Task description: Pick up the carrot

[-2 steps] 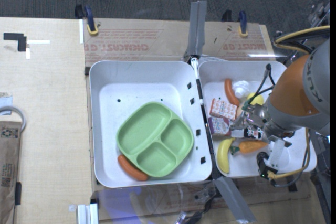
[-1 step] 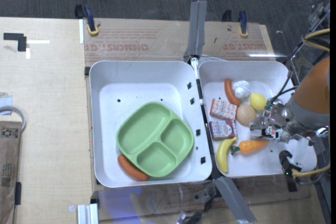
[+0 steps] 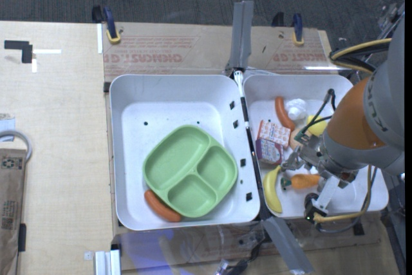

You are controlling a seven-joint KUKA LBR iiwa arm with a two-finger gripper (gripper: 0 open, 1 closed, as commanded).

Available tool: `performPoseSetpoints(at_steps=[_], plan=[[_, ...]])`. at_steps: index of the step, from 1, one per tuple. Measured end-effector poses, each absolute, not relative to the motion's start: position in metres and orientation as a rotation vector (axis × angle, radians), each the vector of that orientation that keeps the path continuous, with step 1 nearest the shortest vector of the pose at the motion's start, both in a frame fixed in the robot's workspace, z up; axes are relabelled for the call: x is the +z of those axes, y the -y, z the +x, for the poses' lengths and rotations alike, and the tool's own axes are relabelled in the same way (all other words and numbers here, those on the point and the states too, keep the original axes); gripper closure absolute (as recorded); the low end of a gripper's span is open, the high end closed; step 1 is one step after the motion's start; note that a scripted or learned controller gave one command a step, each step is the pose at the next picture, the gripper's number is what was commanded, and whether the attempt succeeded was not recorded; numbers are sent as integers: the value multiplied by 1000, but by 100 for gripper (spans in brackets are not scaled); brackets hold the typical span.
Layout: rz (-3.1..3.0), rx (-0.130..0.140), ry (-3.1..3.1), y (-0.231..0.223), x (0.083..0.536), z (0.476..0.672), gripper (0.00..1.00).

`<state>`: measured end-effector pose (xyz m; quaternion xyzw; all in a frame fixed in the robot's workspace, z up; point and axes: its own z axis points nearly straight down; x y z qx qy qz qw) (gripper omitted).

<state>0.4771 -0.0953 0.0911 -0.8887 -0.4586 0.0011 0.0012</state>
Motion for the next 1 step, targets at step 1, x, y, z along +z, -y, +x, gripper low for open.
performPoseSetpoints(at_steps=[1], plan=[[-2787,7,1442,96,99,477,100]])
